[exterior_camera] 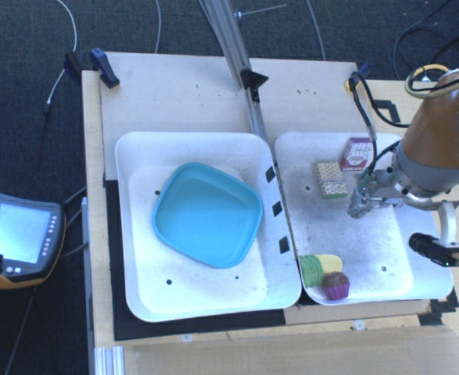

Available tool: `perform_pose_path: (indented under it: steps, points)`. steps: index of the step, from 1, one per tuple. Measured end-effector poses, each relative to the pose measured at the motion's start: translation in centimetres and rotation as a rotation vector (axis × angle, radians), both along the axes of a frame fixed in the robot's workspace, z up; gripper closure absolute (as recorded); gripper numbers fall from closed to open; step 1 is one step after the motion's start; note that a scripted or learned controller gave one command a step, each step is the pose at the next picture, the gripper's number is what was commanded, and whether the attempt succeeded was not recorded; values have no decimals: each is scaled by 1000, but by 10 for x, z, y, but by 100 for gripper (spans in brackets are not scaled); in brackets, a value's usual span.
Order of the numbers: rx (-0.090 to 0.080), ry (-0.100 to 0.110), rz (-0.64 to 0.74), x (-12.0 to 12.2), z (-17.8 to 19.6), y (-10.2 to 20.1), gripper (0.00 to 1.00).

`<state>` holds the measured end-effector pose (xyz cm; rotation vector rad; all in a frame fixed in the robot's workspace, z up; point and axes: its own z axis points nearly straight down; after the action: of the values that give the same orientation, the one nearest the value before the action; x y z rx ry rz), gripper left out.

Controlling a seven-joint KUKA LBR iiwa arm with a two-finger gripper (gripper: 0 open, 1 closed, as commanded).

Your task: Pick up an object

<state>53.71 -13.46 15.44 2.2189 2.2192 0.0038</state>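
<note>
The right bin [386, 276] holds a red-and-white small box [357, 153] at its far side and a checkered pale block [331, 178] just left of it. A green ridged piece [311, 269], a yellow piece [328, 262] and a purple cup-shaped object [336, 286] crowd the bin's near left corner. My gripper [359, 203] hangs over the middle of the right bin, just right of the checkered block and below the red box. Nothing shows between its fingers.
A light blue square plate [208, 214] lies in the left bin [136, 287]. A grey pole [229, 37] slants down to the divider between the bins. A teach pendant [17, 239] rests on the floor at left. Cables run along the bench's far right.
</note>
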Motion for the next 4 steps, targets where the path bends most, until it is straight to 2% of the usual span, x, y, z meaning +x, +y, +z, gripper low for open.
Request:
perform_pose_path:
  steps: [2,3,4]
  points:
    - [0,-1,0,10,107,-6,100]
    - [2,3,5,36,107,45,100]
    - [2,4,4,44,105,89,100]
